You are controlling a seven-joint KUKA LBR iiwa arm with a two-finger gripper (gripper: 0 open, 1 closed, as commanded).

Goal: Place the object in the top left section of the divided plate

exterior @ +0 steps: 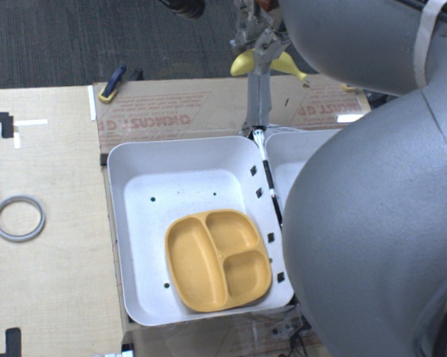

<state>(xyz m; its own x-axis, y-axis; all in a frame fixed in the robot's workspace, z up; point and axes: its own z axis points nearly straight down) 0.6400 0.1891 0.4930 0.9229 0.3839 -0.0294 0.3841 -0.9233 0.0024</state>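
- The pincer (258, 40) hangs high above the back of the bench (49, 300), clamped on a yellow banana-like object (247, 62).
- The divided plate (218, 259) sits in the left bin (132, 188), with nothing in it.
- Left to do: carry the object over, lower it, and drop it in the top left section (232, 229).

- You see the divided plate (218, 260) lying in the left bin (127, 219), toward that bin's near right corner.
- The right bin (283, 158) touches the left bin's right wall; the arm (379, 224) covers most of it.
- Behind both bins lies a cardboard sheet (173, 109).
- The gripper (258, 38) hangs above that sheet's far edge, with the object (265, 62) just beneath.
- A tape roll (16, 218) lies on the bench (55, 285), well left of the bins.
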